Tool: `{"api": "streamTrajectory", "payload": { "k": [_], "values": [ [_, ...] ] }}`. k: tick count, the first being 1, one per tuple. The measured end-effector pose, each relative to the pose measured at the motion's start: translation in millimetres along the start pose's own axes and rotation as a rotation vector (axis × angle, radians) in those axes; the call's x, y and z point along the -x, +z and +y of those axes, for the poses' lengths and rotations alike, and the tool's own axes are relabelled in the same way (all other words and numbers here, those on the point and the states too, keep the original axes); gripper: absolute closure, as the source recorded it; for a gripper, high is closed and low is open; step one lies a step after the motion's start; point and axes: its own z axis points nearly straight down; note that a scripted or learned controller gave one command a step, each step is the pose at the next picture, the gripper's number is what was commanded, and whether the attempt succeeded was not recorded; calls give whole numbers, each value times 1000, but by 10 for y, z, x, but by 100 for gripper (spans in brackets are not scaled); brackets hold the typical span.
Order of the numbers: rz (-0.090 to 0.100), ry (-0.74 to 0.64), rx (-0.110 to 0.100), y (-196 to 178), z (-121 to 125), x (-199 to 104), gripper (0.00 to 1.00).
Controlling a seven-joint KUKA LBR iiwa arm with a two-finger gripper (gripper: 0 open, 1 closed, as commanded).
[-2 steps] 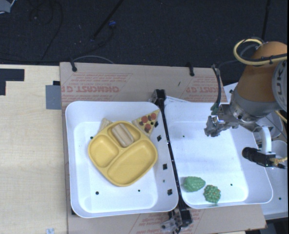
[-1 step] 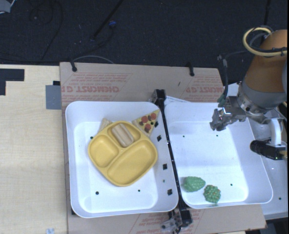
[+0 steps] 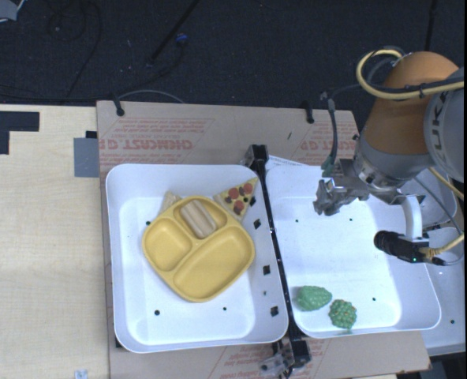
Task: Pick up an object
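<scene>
Jaws: state cannot be told; nothing is seen held by the gripper (image 3: pixel 330 198).
Objects: two green pieces (image 3: pixel 313 297) lie well below the gripper.
Progress: nothing is picked yet; approach and grasp are judged left.

Divided tray (image 3: pixel 199 257) in left bin (image 3: pixel 131 306), pizza slice (image 3: pixel 239 197) behind it, two broccoli pieces (image 3: pixel 326 305) in right bin (image 3: pixel 407 310) front

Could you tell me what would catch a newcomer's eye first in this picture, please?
Probably the yellow divided plate in the left bin, with a pizza slice beside its upper edge. Next, the gripper above the right bin, far from two green broccoli pieces near its front wall.
</scene>
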Motion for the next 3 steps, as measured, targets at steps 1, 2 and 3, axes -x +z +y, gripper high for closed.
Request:
{"api": "streamTrajectory", "payload": {
  "k": [1,2,3],
  "values": [
    [1,-2,-1,31,-16,-600,100],
    [0,-1,1,-15,148,-1145,100],
    [-1,-2,0,15,121,-1744,100]
  ]
}}
